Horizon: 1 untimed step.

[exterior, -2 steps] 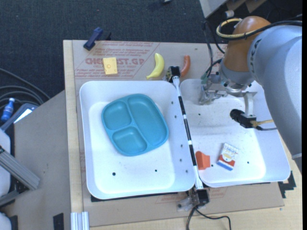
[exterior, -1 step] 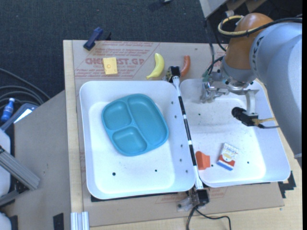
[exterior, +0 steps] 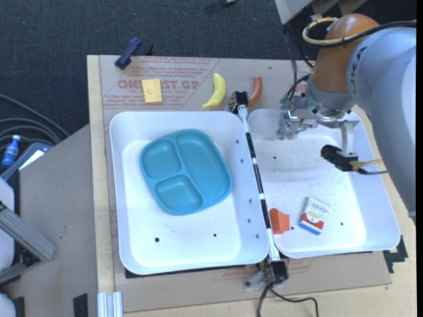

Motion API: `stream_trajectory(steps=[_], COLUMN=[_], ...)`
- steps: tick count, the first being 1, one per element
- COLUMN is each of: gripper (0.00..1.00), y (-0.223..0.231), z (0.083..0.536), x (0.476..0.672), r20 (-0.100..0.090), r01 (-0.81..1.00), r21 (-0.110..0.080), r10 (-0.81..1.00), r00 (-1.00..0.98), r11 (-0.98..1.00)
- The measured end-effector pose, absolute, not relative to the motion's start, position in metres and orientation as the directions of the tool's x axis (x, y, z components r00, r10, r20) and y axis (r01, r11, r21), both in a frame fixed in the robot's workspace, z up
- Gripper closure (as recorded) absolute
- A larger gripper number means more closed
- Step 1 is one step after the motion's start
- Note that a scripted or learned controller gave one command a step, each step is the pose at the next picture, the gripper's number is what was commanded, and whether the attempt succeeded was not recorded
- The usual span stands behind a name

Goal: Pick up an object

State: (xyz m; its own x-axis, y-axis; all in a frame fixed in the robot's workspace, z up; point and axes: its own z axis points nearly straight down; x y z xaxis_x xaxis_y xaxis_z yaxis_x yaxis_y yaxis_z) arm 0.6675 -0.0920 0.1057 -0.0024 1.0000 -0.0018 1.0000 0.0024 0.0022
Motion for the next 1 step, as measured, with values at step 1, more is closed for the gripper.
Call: stream_trajectory(steps=[1], gripper=[1.0], y=[-0.0919], z=[0.1161], x=[0.6682], r20=[-0.003], r01=[1.0], r21=[0.005], r10=[1.0], r00=[-0.003], r11=[0.003])
